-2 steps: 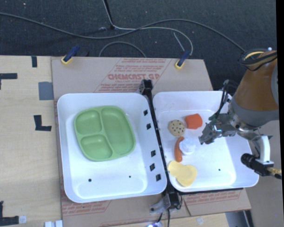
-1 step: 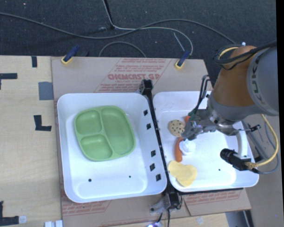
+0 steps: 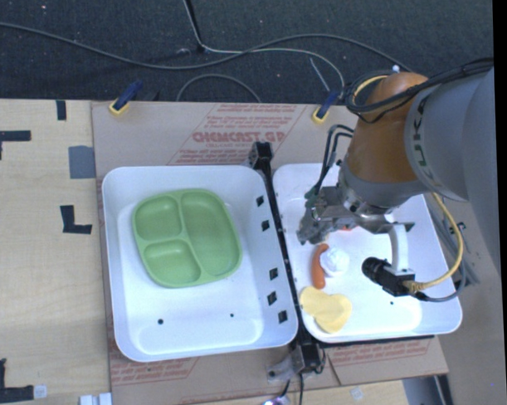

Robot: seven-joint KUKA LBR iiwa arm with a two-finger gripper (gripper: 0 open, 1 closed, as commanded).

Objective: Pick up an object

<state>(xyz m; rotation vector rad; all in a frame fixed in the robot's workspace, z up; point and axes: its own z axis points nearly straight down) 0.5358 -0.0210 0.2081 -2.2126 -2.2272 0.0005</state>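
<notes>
In the right bin [image 3: 432,316] lie an orange carrot-like piece [image 3: 319,268], a small white object [image 3: 336,260] beside it, and a yellow lump [image 3: 327,309] near the front wall. A bit of red shows under the gripper. My gripper [image 3: 321,226] hangs low over the bin's left half, just above the orange piece and the white object. The arm's grey wrist with its orange band [image 3: 384,143] covers much of the bin's back half.
The left bin [image 3: 133,326] holds a green divided plate [image 3: 187,236]. A black divider [image 3: 276,246] runs between the bins. A black fitting with a yellow cable [image 3: 387,274] sits over the right bin. Blue-and-yellow clamps [image 3: 125,97] hold the cardboard at the back.
</notes>
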